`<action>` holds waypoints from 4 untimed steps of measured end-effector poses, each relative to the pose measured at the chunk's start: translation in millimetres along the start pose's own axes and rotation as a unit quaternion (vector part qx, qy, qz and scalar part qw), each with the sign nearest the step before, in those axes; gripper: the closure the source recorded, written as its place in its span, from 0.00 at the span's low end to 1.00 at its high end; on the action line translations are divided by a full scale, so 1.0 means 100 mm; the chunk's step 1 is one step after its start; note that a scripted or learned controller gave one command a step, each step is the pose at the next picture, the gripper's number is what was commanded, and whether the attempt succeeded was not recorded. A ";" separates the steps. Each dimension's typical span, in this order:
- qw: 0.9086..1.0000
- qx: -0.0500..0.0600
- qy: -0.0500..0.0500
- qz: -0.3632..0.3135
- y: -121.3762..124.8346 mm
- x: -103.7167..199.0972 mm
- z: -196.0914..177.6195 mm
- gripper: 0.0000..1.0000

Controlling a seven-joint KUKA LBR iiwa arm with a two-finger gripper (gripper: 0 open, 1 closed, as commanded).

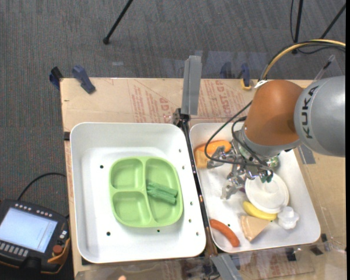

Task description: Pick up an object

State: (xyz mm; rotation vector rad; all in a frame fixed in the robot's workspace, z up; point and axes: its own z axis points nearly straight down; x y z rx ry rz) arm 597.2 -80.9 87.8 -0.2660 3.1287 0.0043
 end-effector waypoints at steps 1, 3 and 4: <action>0.999 0.001 0.000 0.045 -0.21 0.53 0.00 0.00; 0.991 0.001 0.001 0.134 -0.15 0.50 0.01 0.00; 0.976 0.001 0.000 0.217 -0.10 -0.12 0.00 0.00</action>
